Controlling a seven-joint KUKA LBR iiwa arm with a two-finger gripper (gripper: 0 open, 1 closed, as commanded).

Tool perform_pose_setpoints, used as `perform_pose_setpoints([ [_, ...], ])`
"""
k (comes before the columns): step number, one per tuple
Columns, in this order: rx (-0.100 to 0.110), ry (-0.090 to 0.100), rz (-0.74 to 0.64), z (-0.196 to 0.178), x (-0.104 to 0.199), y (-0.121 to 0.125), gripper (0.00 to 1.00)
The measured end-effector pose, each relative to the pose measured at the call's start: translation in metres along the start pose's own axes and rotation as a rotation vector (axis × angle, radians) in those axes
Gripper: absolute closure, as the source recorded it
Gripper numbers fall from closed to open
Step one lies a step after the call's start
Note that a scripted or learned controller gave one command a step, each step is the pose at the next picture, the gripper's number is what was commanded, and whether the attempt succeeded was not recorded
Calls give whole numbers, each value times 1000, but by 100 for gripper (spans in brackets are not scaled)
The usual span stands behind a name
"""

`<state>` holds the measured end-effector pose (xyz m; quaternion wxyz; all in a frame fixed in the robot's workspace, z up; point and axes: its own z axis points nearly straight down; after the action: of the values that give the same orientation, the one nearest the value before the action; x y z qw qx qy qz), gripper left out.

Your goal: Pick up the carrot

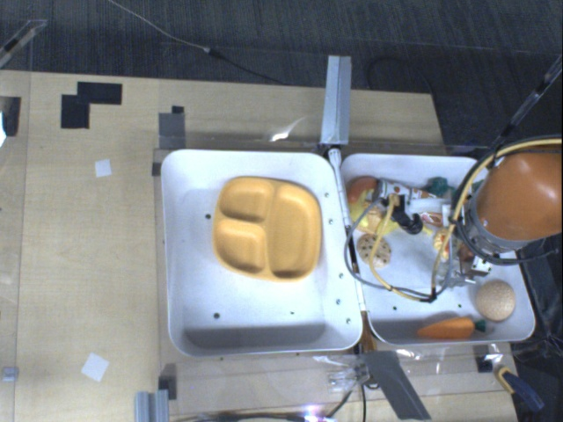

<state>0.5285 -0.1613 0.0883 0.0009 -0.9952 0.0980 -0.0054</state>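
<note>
Claw (449,275) fingers — lost among cables (396,284)

No readable text from my feed. No labels, brands, numbers or signs legible on white bins (176,262), yellow tray (267,227) or bench (79,262). Black squares (88,104) on bench carry no lettering I can make out.
</note>
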Motion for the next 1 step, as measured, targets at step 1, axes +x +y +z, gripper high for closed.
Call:
perform_pose_setpoints([
  [1,1,-1,270,-1,9,-50,100],
])
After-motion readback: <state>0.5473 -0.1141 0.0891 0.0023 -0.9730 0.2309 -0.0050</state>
